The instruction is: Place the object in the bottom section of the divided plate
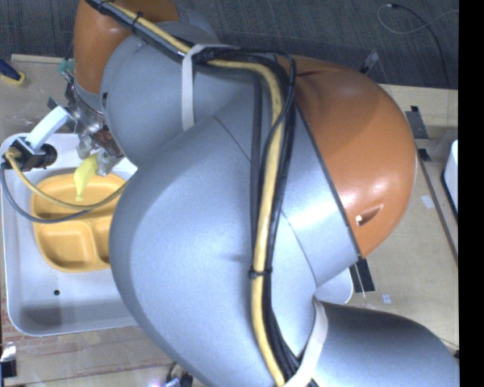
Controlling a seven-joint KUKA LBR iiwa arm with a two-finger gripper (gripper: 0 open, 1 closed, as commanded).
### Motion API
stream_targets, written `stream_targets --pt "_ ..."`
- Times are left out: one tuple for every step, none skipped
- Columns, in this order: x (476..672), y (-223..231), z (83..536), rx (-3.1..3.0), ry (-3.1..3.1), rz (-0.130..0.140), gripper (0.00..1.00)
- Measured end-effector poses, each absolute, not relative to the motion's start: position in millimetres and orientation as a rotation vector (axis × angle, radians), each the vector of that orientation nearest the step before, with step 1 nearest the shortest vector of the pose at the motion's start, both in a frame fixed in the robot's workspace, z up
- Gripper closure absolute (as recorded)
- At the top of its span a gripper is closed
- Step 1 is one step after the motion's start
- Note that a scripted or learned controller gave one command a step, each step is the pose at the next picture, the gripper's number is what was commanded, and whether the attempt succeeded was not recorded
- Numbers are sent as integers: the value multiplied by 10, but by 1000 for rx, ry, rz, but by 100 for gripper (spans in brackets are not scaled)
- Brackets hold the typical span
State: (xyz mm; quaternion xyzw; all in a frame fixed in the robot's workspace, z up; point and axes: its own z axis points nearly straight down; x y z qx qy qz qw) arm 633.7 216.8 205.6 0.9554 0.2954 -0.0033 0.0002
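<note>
At upper left I see my gripper (93, 153) over the yellow plate (68, 244) in the white bin (24, 309), its fingers apparently clamped on a pale yellow object (85, 177). It looks light, soft, maybe slippery; I'd keep hold at its top end.

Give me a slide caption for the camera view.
KUKA arm looms over a white bin, its gripper holding a yellow object above the orange divided plate.
</note>
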Motion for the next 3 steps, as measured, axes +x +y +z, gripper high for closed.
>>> stream_targets --pt "6444 2172 1043 3101 513 -2 100" --pt "6445 2174 1145 3099 519 1 100" --pt "6447 2178 1149 3099 519 3 0"
